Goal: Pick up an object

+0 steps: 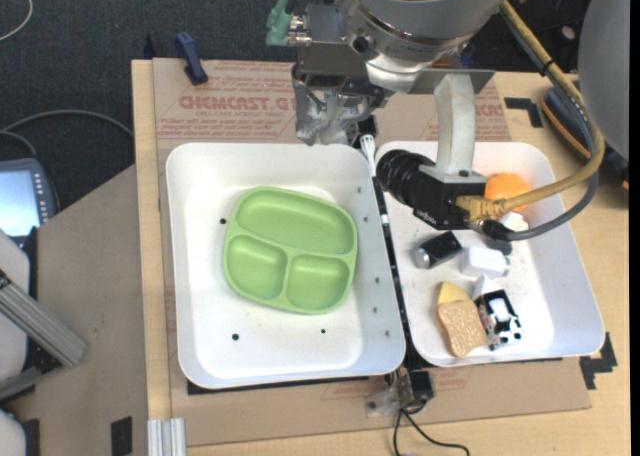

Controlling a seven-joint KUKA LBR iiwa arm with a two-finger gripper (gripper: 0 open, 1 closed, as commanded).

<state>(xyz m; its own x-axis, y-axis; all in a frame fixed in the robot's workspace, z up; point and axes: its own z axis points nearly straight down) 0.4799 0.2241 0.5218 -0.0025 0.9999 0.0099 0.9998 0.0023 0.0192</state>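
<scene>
At the far rim of the left bin [182,244], near the seam with the right bin [572,274]: the tool [338,130] hangs over the bin's back edge, pointing down. Open or closed: cannot tell from this angle. Nothing seen in its hold.

Left bin: one green divided plate [290,249], three compartments, lying flat about mid-bin. It sits nearer the camera than the tool and a little to its left, apart from it, with bare white floor between.

Right bin, all well apart from the tool:
- orange ball [506,187] near the far side
- small black cylinder [437,250] about mid-bin, close to the seam
- white block [486,262] just beside the cylinder, on its right
- tan slice [461,327] at the near side, a yellow wedge [452,293] touching its top edge
- black-and-white piece [498,317] just right of the slice; too small to identify.

Both bins rest on the brown desk [148,274].
</scene>
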